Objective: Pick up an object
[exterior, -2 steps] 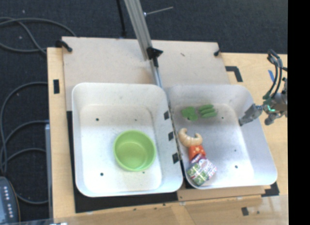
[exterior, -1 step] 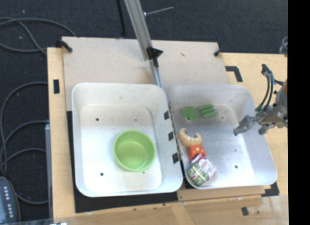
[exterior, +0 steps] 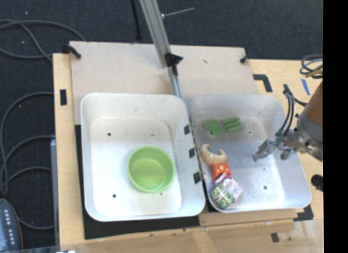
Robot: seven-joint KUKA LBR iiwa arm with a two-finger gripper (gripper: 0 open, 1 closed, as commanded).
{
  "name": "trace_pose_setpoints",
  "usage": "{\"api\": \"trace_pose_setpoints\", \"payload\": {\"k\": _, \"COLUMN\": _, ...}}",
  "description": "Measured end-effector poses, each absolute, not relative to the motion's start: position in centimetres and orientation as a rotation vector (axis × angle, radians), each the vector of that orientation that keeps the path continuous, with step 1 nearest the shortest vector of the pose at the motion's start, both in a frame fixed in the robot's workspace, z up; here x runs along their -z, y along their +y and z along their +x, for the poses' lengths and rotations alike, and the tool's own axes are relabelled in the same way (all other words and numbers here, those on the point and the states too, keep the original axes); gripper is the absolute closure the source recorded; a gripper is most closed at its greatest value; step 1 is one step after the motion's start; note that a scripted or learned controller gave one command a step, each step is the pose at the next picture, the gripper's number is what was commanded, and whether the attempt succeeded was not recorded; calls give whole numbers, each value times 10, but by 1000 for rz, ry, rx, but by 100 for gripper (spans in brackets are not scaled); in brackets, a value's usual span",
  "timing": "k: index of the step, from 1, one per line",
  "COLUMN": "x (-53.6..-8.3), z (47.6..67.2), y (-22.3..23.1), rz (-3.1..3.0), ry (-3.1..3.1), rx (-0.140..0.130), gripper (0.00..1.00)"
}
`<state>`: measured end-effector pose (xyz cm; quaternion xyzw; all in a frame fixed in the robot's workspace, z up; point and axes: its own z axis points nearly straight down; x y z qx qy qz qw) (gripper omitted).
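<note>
A robotics lab test bench, seen from above.
Two white bins (exterior: pixel 89 137) sit on a plywood bench (exterior: pixel 261 235) over dark carpet (exterior: pixel 244 7), with loose cables (exterior: pixel 22 34) and an aluminium camera mast (exterior: pixel 152 18).

- Green bowl (exterior: pixel 151 169) sat upright in the left bin, open side up.
- Green flat toy (exterior: pixel 223 126) lay in the right bin's upper part.
- Beige curved piece (exterior: pixel 212 154) touched an orange-red item (exterior: pixel 220 171).
- Green-white packet (exterior: pixel 226 192) lay at the near-left corner.
</note>
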<state>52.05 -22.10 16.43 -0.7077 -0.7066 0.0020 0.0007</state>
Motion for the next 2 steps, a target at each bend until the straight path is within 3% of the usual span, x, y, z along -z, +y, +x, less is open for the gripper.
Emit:
{"api": "trace_pose_setpoints", "payload": {"k": 1, "x": -120, "z": 521, "y": -216, "rz": -2225, "ry": -2217, "rx": -6, "gripper": 0}}
{"api": "trace_pose_setpoints", "payload": {"k": 2, "x": -133, "z": 523, "y": -216, "rz": -2232, "ry": -2216, "rx": 4, "gripper": 100}}
